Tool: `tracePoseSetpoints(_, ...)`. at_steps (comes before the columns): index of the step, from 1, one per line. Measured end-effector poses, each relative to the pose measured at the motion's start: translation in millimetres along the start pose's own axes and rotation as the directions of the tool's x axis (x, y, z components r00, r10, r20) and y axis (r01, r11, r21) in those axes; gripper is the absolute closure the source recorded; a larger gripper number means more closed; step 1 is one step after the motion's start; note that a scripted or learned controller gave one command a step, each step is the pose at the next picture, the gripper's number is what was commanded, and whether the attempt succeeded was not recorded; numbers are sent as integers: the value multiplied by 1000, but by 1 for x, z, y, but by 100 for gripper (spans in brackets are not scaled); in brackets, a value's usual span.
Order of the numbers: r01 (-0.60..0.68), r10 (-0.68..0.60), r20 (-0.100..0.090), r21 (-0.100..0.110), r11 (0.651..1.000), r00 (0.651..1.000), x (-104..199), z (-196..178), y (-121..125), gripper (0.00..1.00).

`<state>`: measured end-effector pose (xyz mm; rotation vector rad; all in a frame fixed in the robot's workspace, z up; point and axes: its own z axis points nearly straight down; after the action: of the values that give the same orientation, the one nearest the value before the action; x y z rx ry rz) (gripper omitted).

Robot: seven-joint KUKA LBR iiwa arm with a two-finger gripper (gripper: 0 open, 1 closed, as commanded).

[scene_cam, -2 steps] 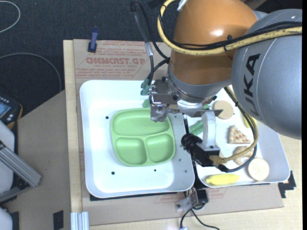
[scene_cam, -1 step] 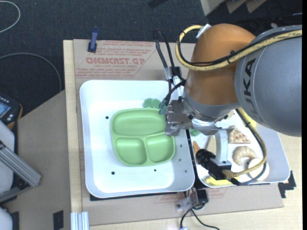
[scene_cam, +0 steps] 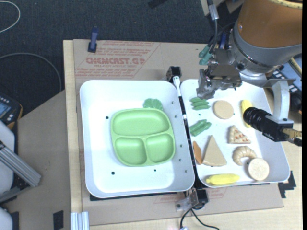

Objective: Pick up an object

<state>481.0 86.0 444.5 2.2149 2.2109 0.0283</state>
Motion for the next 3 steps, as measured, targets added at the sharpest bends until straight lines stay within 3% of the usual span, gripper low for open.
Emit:
tracePoseSetpoints(1,-2,2,8,35,999,1000,-13,161,48,100)
tracePoseSetpoints(2,8,-8,-1,6,1000,1000,22,29,27,100)
tracePoseSetpoints(3,-2,2,8,35,999,1000,-5,163,59,100)
